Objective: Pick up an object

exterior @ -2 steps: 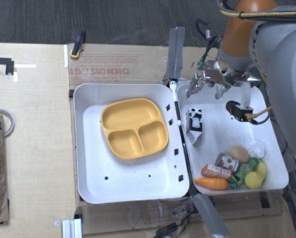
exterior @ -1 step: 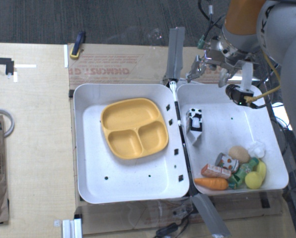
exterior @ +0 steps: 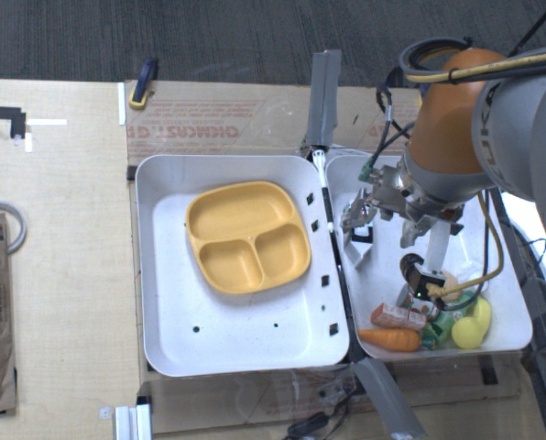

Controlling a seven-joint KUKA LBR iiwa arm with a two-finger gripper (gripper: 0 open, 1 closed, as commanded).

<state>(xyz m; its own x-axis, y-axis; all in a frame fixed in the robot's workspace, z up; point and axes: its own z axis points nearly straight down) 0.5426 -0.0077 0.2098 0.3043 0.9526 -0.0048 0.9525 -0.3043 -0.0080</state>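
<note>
My gripper (exterior: 383, 225) hangs over the upper part of the right bin (exterior: 507, 337), close to its left wall, with its fingers spread open and nothing between them. Along that bin's front edge lies a cluster of objects: an orange carrot (exterior: 390, 339), a reddish-brown packet (exterior: 397, 317), a green piece (exterior: 440, 328) and a yellow lemon-like fruit (exterior: 471, 326). The cluster sits below and to the right of the gripper, apart from it. The arm hides part of the bin floor.
The left bin (exterior: 163, 319) holds a yellow divided plate (exterior: 248, 236) in its upper middle. A raised divider (exterior: 333, 246) separates the two bins. Loose items lie on the bench at far left, outside the bins.
</note>
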